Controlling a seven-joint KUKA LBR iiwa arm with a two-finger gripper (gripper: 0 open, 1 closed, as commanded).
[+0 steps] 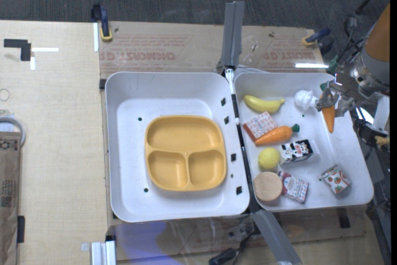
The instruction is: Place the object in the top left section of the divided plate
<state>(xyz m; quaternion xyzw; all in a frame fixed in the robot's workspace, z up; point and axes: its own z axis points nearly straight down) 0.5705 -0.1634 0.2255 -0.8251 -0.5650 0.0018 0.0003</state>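
The yellow divided plate lies in the left bin, with one wide section at the top and two smaller ones below; nothing is in it. My gripper hangs over the right bin's far right side, shut on a small orange cone-shaped piece that points down from between the fingers. The piece is lifted off the bin floor, well to the right of the plate.
The right bin holds a banana, a white lump, a red-and-white box, a carrot, a lemon, a black-and-white carton, a tan disc and two small packets. A ridge divides the bins.
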